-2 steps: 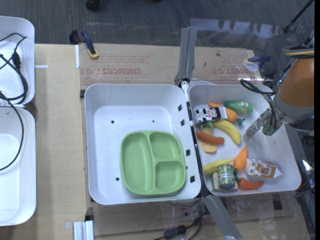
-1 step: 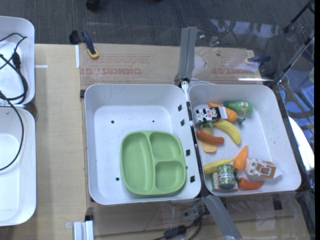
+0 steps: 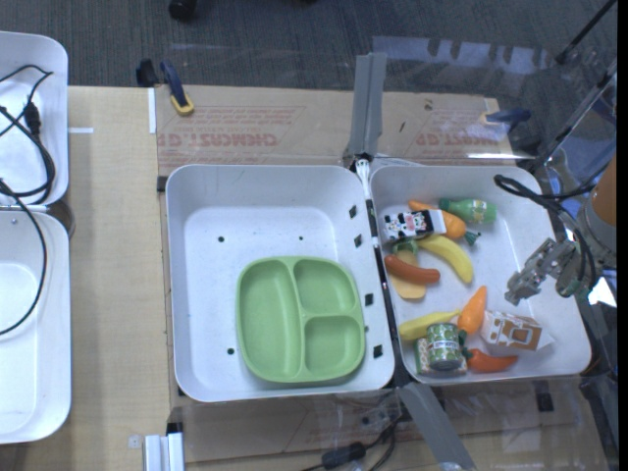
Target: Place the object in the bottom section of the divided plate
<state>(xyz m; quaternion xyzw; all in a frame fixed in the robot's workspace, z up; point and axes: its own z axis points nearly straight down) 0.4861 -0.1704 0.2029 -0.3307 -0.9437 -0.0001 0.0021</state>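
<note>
You are watching the gripper (image 3: 535, 278) hovering in the right bin (image 3: 549, 214), fingers slightly parted, holding nothing. Toys (image 3: 442, 292) are lying left of it; the plate (image 3: 299, 320) is waiting. Next comes a descent and grasp.

A light green divided plate (image 3: 299, 319) lies flat in the left bin, toward its 5 o'clock corner. It is a rounded rectangle with three sections: one long one along its 9 o'clock side and two smaller ones stacked at 3 o'clock.
</note>
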